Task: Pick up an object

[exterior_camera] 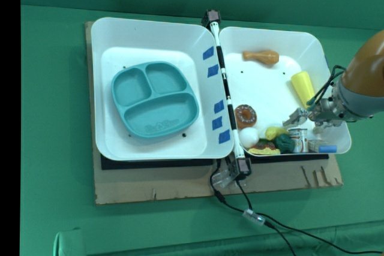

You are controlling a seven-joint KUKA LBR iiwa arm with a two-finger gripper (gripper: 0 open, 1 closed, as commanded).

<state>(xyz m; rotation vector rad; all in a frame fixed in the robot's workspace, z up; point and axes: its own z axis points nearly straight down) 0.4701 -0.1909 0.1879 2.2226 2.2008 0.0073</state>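
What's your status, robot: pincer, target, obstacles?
Pincer low over right bin's near corner. Can just below it, nothing gripped. Broccoli and lemon crowd beside.

A green-covered bench (54, 99) is being shown bearing a brown cardboard sheet (150, 192). Two shallow white bins are being carried on the sheet: the right bin (264, 39) directly beneath the gripper (305, 119), the left bin (120, 33) well beyond it.

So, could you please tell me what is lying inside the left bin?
Inside the left bin lies one teal divided plate, flat, its three compartments bare. Whatever part of the bin floor is under the plate is covered.
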